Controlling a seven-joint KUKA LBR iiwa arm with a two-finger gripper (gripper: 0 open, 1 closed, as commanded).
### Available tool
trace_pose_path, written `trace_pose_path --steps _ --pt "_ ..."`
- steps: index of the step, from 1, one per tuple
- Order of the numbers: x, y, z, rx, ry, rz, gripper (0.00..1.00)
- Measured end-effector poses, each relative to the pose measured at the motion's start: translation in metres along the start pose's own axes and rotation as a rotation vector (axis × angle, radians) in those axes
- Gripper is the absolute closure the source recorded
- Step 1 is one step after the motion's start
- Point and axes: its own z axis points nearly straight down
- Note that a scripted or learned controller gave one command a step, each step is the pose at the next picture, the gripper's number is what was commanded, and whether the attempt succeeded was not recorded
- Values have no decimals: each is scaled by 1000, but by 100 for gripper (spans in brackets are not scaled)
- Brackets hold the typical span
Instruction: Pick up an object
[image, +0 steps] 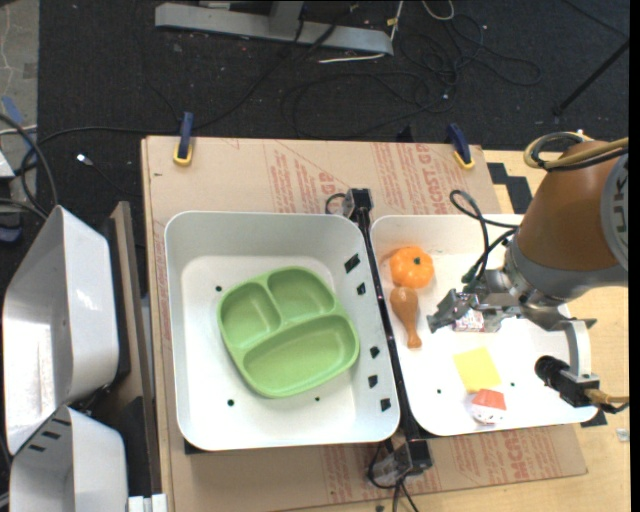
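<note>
The counter (300, 160) is a flat brown board clamped at its far edge, bearing two shallow white bins with rounded corners. The left bin (190, 300) holds a green tray (288, 330), smooth plastic, with three compartments. The arm (565, 225), grey with a glossy orange band, reaches over the right bin (530, 400). Its gripper (458, 312) hangs low above that bin's middle, and whether it is wide or narrow cannot be told; nothing shows in its grip. The task seems barely begun: every object lies on the bin floor, so the grasp and lift remain. Near the gripper lie a round, ribbed orange pumpkin (411, 268), a tan drumstick (406, 314) touching it, a flat yellow block (477, 368) and a small red-and-white toy (488, 404).
</note>
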Motion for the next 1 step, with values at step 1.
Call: trace_pose_path --steps 1 --pt "-95 34 29 -3 -5 8 0"
